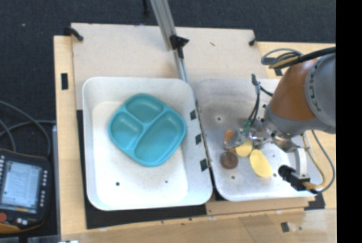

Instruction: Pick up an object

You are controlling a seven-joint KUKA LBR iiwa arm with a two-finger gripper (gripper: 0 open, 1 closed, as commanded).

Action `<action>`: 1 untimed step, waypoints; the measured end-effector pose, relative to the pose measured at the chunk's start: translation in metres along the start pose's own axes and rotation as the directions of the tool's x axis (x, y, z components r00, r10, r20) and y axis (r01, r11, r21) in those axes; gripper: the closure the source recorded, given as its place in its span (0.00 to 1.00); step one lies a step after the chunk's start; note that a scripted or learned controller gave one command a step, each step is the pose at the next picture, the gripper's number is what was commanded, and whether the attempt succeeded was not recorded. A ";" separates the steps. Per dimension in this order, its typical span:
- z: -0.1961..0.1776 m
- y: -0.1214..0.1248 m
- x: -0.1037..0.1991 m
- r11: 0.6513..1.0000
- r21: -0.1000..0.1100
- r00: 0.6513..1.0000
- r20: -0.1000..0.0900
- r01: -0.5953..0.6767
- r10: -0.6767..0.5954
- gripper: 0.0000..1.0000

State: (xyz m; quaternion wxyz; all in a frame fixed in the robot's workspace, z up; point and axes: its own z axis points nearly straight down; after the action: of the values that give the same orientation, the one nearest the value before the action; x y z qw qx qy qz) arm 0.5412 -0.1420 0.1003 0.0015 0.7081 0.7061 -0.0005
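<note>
Two white bins [96, 123], one teal tray [147, 129], four small objects [260, 164].

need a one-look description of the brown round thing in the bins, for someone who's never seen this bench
Start at the right-hand white bin, the one the grey and orange arm reaches into. Near its lower middle lies a small cluster of objects just left of the gripper. The brown round piece is the lowest-left of them, dark and disc-like, while its neighbours are pale yellow or orange.
</note>
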 end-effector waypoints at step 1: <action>-0.013 0.002 0.000 1.000 -0.007 1.000 -0.002 -0.004 0.004 1.00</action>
State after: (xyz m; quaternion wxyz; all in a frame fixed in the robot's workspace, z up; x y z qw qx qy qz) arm 0.5432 -0.1422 0.1136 0.0031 0.7095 0.7047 0.0027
